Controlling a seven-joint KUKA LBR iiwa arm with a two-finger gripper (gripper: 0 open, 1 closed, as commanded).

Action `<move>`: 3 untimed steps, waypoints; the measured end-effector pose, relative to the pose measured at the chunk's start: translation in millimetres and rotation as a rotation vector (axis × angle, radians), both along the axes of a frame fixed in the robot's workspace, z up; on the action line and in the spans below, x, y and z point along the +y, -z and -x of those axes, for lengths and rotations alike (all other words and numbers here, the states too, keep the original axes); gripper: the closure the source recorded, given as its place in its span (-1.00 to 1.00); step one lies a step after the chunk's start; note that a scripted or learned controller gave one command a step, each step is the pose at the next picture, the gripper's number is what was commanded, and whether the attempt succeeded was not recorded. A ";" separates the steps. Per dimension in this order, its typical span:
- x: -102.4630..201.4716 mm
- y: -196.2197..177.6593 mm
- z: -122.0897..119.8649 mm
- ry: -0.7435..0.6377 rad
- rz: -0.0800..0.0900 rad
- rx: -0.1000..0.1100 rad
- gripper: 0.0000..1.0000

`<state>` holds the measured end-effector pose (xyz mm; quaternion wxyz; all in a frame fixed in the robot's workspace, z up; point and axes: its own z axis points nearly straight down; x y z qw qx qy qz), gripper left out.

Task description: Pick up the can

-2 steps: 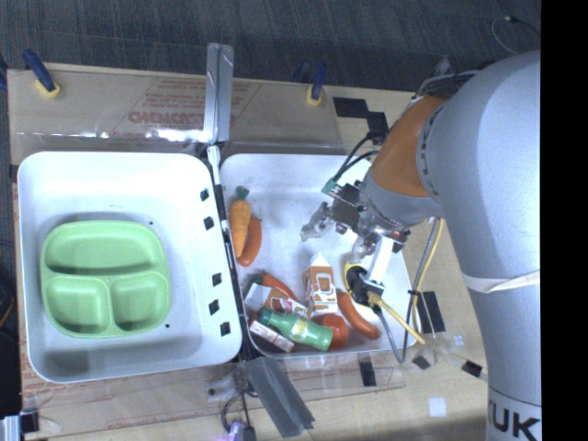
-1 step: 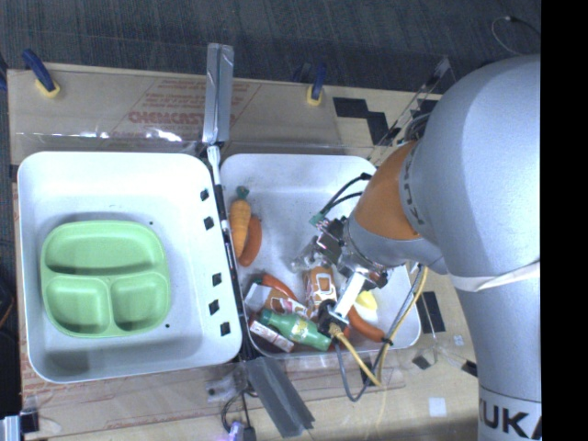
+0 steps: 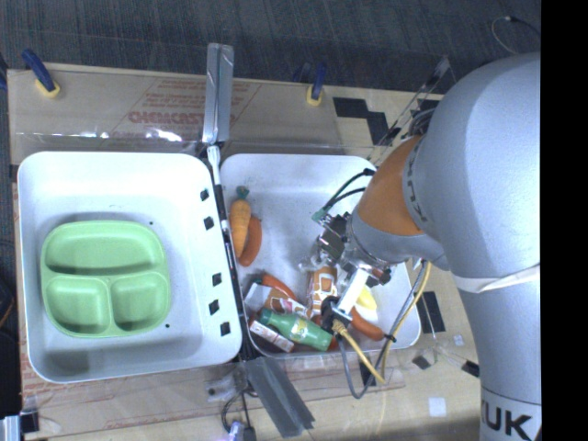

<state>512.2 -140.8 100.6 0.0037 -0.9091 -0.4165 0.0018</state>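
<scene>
Gripper [image 3: 331,263] at can [image 3: 321,288], right bin [image 3: 292,191] | grip: cannot tell | can label unreadable | arm [image 3: 487,154] reads "KU"

Green tray [image 3: 106,276] (left bin [image 3: 110,168]), carrot [image 3: 241,228], green bottle [image 3: 296,331]

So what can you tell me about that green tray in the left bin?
The green tray is a pale green divided dish with rounded corners, and it looks like matte plastic. Raised ridges split it into three compartments: one long one across the far side and two smaller ones side by side on the near side. It lies flat and right way up on the floor of the left bin, towards the bin's left wall. It touches only the bin floor.
</scene>
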 end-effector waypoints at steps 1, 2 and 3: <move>-61.3 -83.2 1.6 -0.215 0.002 -0.004 1.00; -47.5 -86.8 36.5 -0.179 0.002 -0.002 1.00; 9.2 -99.2 35.8 -0.084 0.001 -0.001 1.00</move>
